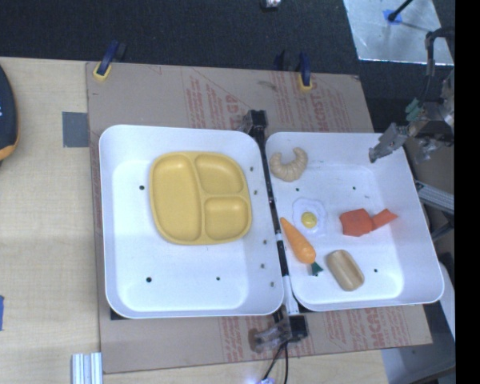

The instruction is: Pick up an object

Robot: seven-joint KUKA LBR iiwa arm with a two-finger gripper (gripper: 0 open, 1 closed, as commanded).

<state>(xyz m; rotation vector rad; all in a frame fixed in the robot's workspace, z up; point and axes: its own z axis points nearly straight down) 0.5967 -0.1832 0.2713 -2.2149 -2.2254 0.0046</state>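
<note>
Gripper (pixel 386 144) is hanging at the far right corner of the right bin (pixel 408 282), over its rim; fingers too small & dark to read, can't tell if they're spread or pressed together, nothing seen between them.

Objs are all lying in the right bin. Croissant (pixel 290 163) is sitting far-left, near the far wall. Fried egg (pixel 309 218) is lying mid-left, w/ the carrot (pixel 298 243) just beside it on the near side, running diagonally along the left wall, almost at the divider. Bread roll (pixel 345 269) is resting near the near edge, just right of the carrot's green tip. Red piece (pixel 365 221) is lying mid-bin, apart from the rest. Open floor is showing along the far-right stretch below the gripper & around the red piece.

Left bin (pixel 128 286) is holding a yellow divided plate (pixel 200 196), w/ bare white floor all round it, widest on the near side.
</note>
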